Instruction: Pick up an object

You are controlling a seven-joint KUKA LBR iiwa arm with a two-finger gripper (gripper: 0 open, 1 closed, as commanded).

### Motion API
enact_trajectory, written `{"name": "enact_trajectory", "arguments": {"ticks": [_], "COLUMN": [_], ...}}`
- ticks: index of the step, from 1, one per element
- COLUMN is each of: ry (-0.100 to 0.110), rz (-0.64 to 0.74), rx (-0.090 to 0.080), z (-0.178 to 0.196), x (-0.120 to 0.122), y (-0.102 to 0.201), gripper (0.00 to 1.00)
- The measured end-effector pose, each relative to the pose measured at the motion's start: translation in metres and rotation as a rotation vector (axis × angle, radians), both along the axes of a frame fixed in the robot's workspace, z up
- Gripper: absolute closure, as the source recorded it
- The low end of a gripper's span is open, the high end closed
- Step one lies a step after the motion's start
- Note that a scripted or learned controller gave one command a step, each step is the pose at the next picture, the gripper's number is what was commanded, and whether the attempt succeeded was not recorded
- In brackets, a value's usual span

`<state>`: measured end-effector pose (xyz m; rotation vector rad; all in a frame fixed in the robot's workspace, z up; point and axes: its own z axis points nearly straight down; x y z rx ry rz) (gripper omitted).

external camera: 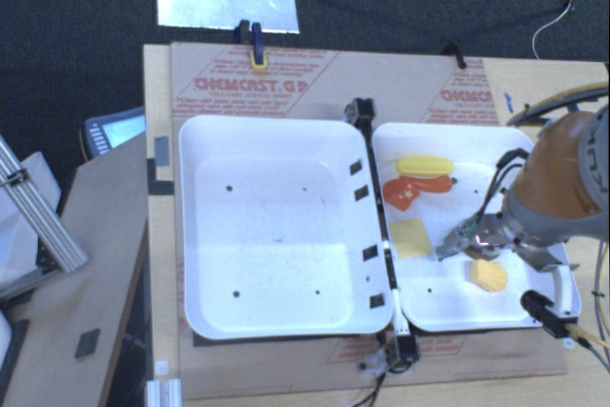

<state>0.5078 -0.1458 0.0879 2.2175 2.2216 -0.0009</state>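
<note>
**Q:** Two bins on your desk (315, 76), so where's the stuff?

**Me:** All in the right bin (448, 315). Yellow banana-looking piece (424, 167) near the far wall, red-orange piece (412, 192) just beside it, pale yellow square (412, 238) by the divider, and a small yellow chunk (490, 275) toward the near side. Left bin (276, 234) is next door.

**Q:** And your claw?

**Me:** My claw (456, 246) hangs low between the square and the chunk, right by the square's edge. Honestly can't tell if it's spread or pinched from up here.
</note>
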Motion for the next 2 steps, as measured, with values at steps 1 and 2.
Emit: {"name": "enact_trajectory", "arguments": {"ticks": [1, 2], "ry": [-0.018, -0.017], "rz": [0.004, 0.007], "rx": [-0.007, -0.002], "z": [0.002, 0.002], "x": [0.024, 0.100], "y": [0.049, 0.056], "gripper": [0.00, 0.00]}}
